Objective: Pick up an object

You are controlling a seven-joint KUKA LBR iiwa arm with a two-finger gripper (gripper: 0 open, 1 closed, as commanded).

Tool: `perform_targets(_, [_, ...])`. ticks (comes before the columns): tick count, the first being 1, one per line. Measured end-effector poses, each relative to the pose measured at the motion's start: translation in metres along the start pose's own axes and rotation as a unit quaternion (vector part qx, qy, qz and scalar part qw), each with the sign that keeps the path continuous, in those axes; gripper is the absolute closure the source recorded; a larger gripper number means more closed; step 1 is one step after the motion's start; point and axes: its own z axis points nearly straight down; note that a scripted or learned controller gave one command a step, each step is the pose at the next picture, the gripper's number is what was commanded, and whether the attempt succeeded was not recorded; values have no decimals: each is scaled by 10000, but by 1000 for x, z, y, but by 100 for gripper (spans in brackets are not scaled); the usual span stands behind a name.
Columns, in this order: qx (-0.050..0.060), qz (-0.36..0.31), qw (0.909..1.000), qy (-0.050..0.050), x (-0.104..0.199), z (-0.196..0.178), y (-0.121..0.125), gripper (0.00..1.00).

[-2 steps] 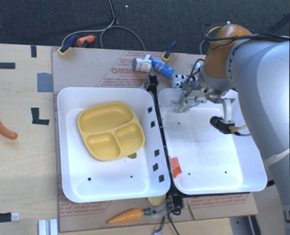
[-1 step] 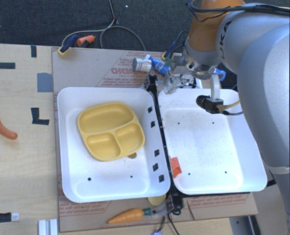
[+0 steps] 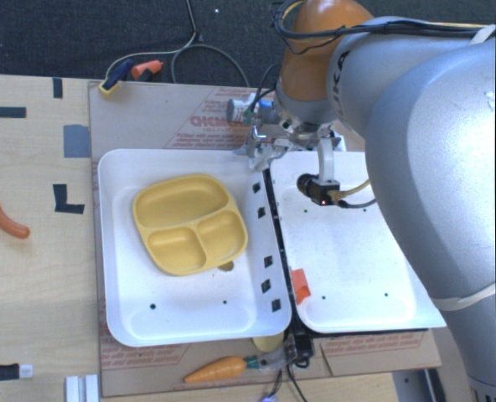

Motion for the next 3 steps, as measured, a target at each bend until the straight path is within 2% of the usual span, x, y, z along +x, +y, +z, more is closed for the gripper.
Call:
perform_targets(1, [6, 70, 10000, -23, -87, -1, -49, 100])
perform_targets(2, [-10, 30, 10000, -12, -81, -1, -47, 0])
perform_targets(3, [-3, 68, 10000, -27, -187, 26, -34, 0])
